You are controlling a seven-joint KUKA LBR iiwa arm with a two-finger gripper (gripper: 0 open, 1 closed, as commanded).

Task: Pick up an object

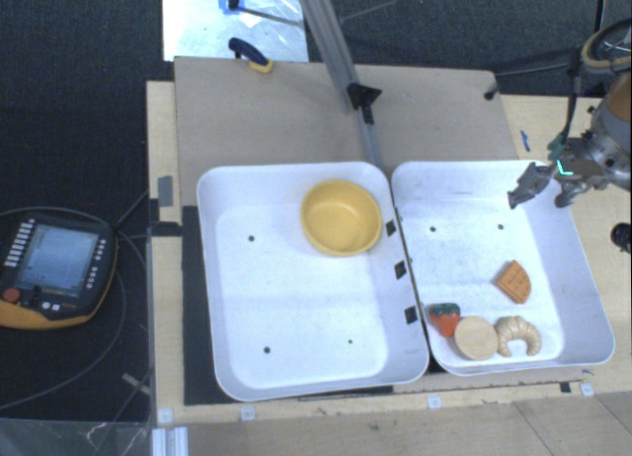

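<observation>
I see the arm cut off at the right edge; its pincer hangs open and empty over the right bin. Far below it: ridged cracker, round disc, curled croissant.

One camera is looking down at a slant from above the bench — far enough back that it is taking in both bins whole, the bench's edges, and dark floor beyond its left edge.
</observation>
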